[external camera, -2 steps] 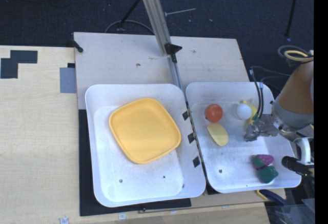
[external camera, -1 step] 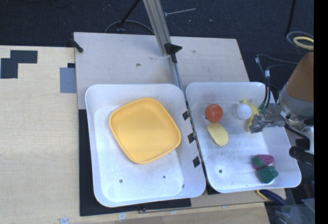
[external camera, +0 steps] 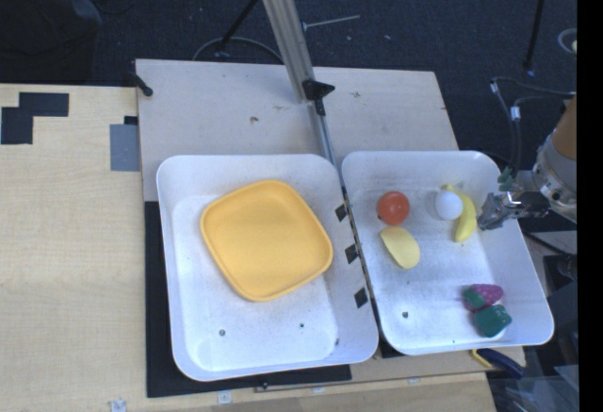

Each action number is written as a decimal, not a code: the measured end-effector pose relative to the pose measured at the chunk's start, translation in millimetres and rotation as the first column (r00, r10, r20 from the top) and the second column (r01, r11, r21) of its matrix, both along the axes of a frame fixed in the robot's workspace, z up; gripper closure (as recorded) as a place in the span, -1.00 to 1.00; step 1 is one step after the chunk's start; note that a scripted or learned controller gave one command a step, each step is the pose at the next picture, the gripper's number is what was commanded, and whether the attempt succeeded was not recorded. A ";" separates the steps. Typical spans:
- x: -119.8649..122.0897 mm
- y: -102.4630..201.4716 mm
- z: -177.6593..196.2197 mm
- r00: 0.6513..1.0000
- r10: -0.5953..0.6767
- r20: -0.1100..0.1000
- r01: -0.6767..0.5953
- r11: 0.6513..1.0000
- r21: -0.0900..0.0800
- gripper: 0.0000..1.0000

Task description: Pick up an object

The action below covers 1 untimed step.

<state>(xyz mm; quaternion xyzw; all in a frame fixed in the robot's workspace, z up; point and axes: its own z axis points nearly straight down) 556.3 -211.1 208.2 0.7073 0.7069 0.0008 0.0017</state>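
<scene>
In the right bin (external camera: 429,330) lie a red ball (external camera: 394,207), a white egg-like ball (external camera: 448,205), a yellow banana (external camera: 465,218), a pale yellow lemon-shaped piece (external camera: 401,247), a magenta piece (external camera: 483,294) and a green piece (external camera: 491,319). My gripper (external camera: 497,209) comes in from the right edge and hovers over the bin's right rim, just right of the banana. I see nothing held in it.
The left bin (external camera: 188,325) holds a yellow square plate (external camera: 266,238). A slanted aluminium rail (external camera: 292,33) rises behind the bins. Black clips (external camera: 350,252) sit along the seam between the bins. Dark floor and cables lie at the back and right.
</scene>
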 end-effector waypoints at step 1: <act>0.5 -0.5 43.0 1.000 0.000 -0.001 0.000 1.000 0.000 1.00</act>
